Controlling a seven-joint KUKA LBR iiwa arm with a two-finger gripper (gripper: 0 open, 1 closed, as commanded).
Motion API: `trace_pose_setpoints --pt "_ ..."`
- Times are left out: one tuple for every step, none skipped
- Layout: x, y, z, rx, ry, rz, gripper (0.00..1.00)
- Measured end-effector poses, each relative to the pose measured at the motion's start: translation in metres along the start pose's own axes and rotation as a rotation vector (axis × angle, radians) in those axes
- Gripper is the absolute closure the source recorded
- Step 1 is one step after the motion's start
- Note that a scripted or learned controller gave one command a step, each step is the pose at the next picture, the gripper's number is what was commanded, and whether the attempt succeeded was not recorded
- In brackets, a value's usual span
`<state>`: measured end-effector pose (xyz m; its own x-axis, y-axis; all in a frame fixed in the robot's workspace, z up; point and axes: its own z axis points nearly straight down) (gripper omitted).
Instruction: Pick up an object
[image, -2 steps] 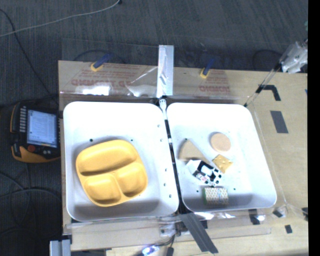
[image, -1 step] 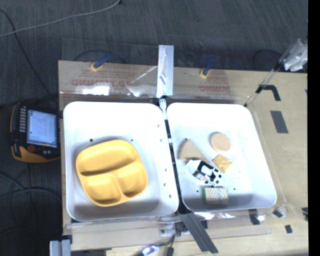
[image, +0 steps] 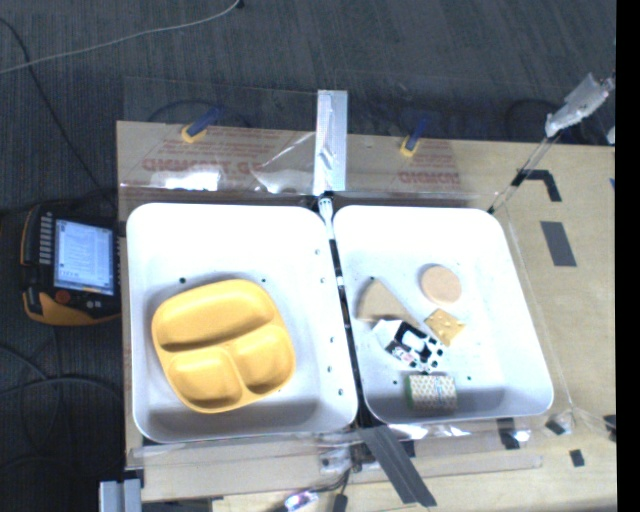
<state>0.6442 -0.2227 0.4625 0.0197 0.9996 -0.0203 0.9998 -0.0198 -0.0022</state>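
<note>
Objects to pick all lie in the right bin (image: 497, 262), the bin on the side the arm reaches in from. I cannot tell whether the hand is apart or together, so I place things against each other rather than against the hand.

Camera view, right bin:
- A tan round disc (image: 441, 284) lies flat near the middle.
- A tan wedge (image: 378, 299) lies just left of it, close to the wall shared with the other bin.
- A small yellow block (image: 445, 325) lies below the disc.
- It touches, or nearly touches, a black-and-white item (image: 415, 347). I can't read what that item is.
- A grey speckled block (image: 431, 391) sits nearest the front wall, apart from the rest.

Left bin (image: 160, 240):
- A yellow divided tray (image: 223, 343) lies open side up and takes up most of the floor.

The counter (image: 575, 330) is tan board with dark tape marks. Behind the bins are crumpled clear plastic (image: 285, 172), an upright metal post (image: 331, 140) at the seam, and two yellow clips (image: 203, 124). A handheld pendant with a lit screen (image: 70, 262) lies off the counter's left edge.
</note>
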Motion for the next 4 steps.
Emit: trace_pose_setpoints --pt "0.0 0.001 -0.01 0.0 -0.005 -0.001 1.0" --pt "0.001 0.002 -0.019 0.0 -0.01 -0.002 1.0" --pt "0.076 -0.027 0.222 0.002 0.021 0.083 1.0" --pt "0.037 -0.049 0.047 -0.002 0.018 0.05 1.0"
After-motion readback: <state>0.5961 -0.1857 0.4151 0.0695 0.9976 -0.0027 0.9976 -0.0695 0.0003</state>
